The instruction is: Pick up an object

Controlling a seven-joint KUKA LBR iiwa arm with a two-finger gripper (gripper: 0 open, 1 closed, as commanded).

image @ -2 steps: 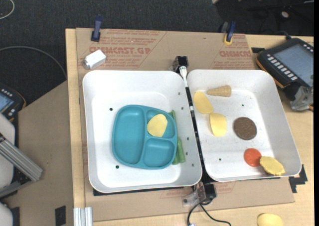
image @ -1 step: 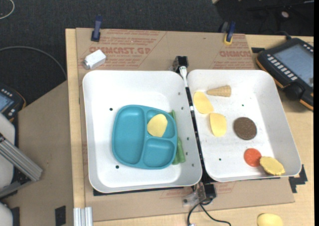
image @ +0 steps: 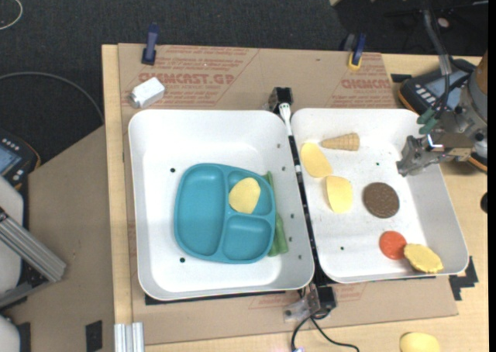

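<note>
Cardboard-topped bench [image: 232,71], two white bins. Gripper [image: 411,158] reaches in from right, low over right bin's [image: 449,219] far edge; finger state unclear. Brown cookie [image: 381,199] lies mid-bin, apart from it.

At the right edge of the frame, a little above mid-height, we see the arm reaching in, only its grey wrist end in view. Its pincer [image: 408,158] points left and slightly down. We cannot make out how the pincer's tips stand.
</note>
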